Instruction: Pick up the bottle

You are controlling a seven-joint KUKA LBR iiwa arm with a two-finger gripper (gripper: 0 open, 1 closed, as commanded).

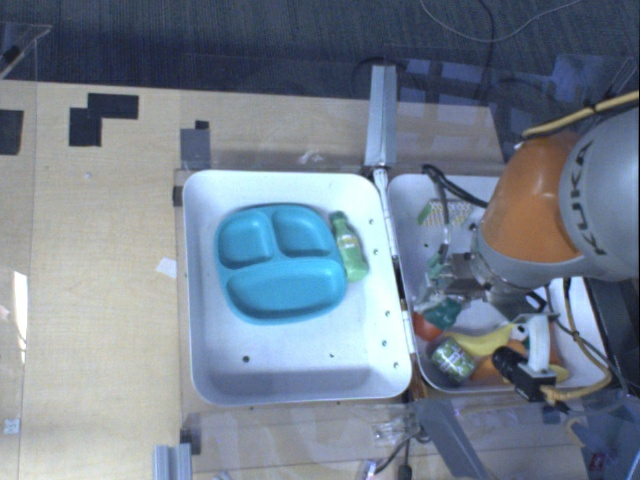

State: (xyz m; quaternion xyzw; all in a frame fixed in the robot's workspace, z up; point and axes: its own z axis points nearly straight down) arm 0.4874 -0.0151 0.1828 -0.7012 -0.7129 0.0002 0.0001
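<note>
Bottle (349,247), pale green with a lighter cap, lies on its side in the left bin (300,373), pressed along the right edge of a blue three-compartment tray (280,263) and near the bin's right wall. Nothing covers it. The arm (560,203) reaches in from the right and bends down over the right bin (410,203), well apart from the bottle, with the wall between the bins lying between them. Its pincer (447,286) points down among the clutter there; how it is set cannot be told. Beneath it sit a yellow banana (487,341), a round green-and-silver can (452,359) and a red piece (432,324). Both bins rest on the wooden worktop (90,298).
</note>
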